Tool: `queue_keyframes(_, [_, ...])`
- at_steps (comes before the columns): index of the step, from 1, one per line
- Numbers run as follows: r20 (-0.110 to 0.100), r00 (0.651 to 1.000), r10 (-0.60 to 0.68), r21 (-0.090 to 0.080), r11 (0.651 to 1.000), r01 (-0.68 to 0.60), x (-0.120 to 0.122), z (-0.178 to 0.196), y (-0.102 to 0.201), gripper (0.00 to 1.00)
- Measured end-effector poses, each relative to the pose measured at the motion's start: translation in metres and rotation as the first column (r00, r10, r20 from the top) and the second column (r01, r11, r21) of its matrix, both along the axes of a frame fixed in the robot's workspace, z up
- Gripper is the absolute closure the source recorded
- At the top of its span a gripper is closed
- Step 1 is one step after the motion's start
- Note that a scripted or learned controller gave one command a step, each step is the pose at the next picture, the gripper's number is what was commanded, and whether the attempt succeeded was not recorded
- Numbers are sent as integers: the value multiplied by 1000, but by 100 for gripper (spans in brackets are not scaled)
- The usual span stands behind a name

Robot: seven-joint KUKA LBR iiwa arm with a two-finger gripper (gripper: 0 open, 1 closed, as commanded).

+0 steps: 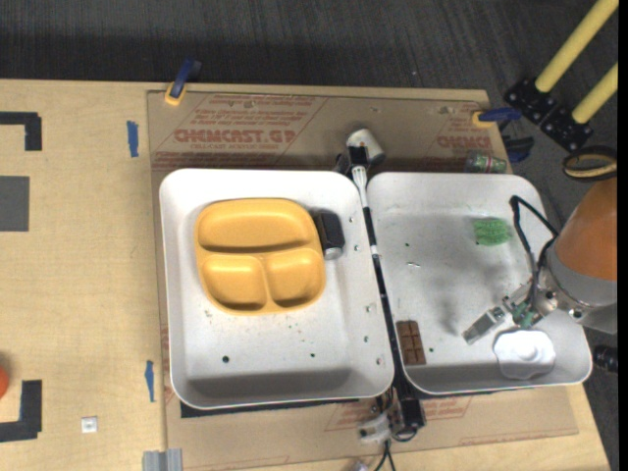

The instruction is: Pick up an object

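In the right bin (432, 214), a small green object (492, 232) lies toward the back right. A brown chocolate-like bar (410, 341) rests at the front left, close to the wall between the bins. A white rounded object (521, 351) sits in the front right corner. My gripper (494, 319) reaches in from the right and hangs low over the bin floor, just up and left of the white object; nothing shows as held. The arm's orange band (597, 229) is above the bin's right rim.
The left bin (255, 351) holds a yellow divided plate (260, 253) with a small dark object (329, 234) against its right side. A black cable (528, 226) loops over the right bin's far right. Yellow poles (584, 32) stand at the back right.
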State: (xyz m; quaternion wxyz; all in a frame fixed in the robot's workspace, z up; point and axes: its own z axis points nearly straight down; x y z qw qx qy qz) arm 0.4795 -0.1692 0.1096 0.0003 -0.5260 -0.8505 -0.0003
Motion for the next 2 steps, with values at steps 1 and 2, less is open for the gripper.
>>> queue_keyframes(1, [4,990,140,-4,990,-140,5,48,-43,0])
queue_keyframes(2, [0,907,420,0,907,-420,0,-23,4,0])
